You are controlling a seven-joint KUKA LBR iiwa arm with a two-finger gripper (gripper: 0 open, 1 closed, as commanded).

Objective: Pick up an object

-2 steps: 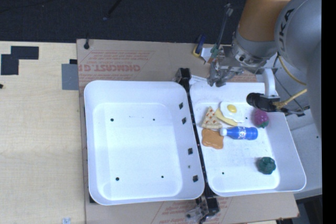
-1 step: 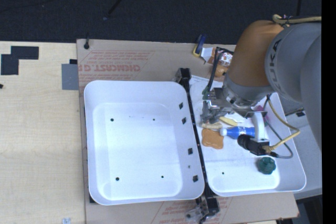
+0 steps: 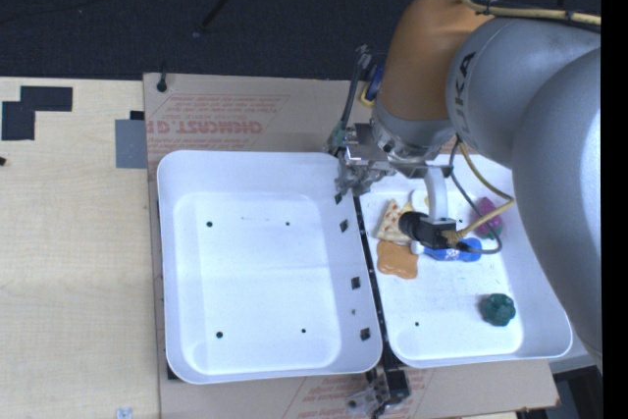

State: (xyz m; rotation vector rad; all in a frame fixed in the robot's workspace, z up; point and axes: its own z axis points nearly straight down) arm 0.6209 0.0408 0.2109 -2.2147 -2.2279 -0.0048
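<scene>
Holding flat orange slab (image 3: 397, 260), beige cracker-like square (image 3: 391, 221), small blue object (image 3: 463, 252), purple block (image 3: 488, 217), dark green ball (image 3: 497, 309): right shallow white bin (image 3: 442, 324). Pincer (image 3: 353, 174) at its far-left corner; whether released or clenched, cannot tell.

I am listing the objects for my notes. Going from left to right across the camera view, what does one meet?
left white bin → orange flat piece → blue object → green lump; the last three lie in the right white bin.
</scene>
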